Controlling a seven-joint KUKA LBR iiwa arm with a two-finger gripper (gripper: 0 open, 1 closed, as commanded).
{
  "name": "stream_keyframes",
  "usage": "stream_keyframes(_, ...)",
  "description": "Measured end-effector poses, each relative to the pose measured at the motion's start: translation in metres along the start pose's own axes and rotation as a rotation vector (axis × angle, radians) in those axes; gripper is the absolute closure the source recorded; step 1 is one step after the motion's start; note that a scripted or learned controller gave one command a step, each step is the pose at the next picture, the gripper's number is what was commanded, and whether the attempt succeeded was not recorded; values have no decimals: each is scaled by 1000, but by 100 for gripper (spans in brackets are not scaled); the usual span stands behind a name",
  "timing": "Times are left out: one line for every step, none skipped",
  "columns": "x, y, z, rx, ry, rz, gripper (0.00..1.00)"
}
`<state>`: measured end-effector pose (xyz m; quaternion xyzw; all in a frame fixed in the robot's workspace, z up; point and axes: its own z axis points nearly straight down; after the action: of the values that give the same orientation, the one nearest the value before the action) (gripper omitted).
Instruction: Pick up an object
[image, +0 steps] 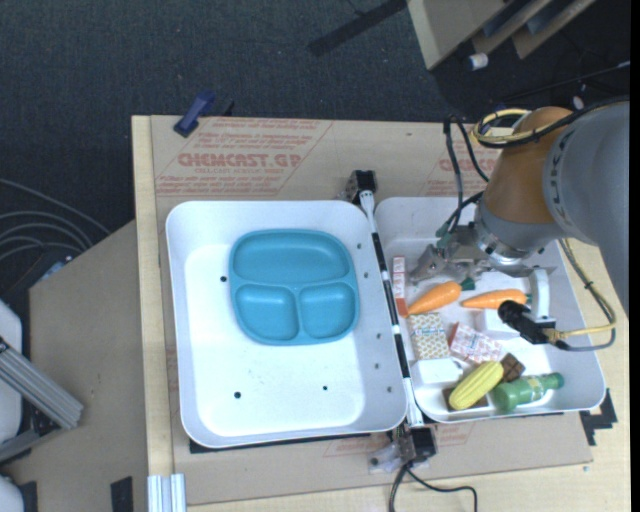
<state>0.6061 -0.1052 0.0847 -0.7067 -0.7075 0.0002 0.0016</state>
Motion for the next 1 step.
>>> stream_keyframes(8, -26, 0, 0, -1, 2, 0)
